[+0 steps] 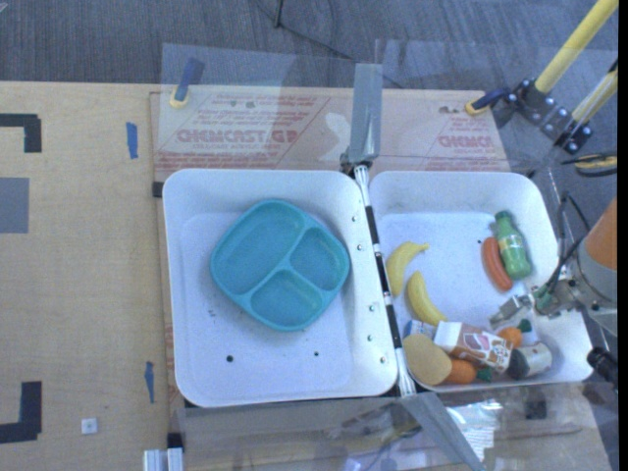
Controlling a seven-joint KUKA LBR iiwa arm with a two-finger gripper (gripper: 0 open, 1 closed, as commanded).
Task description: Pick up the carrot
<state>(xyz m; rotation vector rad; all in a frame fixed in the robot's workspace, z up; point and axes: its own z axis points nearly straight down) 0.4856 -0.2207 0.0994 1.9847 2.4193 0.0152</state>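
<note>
Gripper [525, 305] low at the right bin's [461, 189] right side, can't tell how its grip stands, carrot [494, 262] just up and left of it, beside a green bottle [510, 244], bananas [414, 278] farther left

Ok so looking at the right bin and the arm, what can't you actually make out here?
- Gripper, camera view: small and blurred at the right bin's edge; open or shut cannot be told.
- Orange toy carrot: its right side is hidden by the green plastic bottle lying against it.
- Cluster at the white right bin's front wall: the small carton has print too small to read, and the pieces overlap.
- Grey arm: cut off by the right edge.
</note>
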